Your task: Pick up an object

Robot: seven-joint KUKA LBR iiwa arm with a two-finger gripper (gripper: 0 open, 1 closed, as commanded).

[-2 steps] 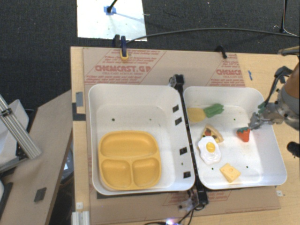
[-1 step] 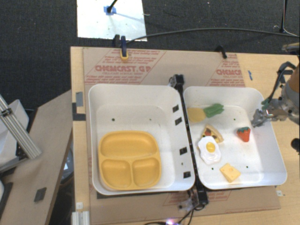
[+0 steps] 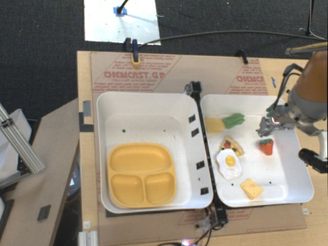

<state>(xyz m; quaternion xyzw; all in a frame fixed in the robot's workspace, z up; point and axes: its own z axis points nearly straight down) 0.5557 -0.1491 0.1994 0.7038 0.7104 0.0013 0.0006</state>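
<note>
In the right bin (image 3: 297, 186) lie several toy foods: a corn cob with green husk (image 3: 225, 122), a pizza slice (image 3: 233, 146), a fried egg (image 3: 228, 165), a cheese wedge (image 3: 251, 188) and a small red-orange strawberry (image 3: 266, 146). My gripper (image 3: 267, 127) hangs over the bin's upper right part, just above the strawberry and apart from it. No object shows between the gripper and the bin floor.
The left bin (image 3: 120, 106) holds a yellow divided tray (image 3: 142, 175). A black divider with clips (image 3: 201, 152) runs between the bins. A cardboard sheet (image 3: 154, 70) lies under both, and the grey-orange arm (image 3: 310, 91) reaches in from the right.
</note>
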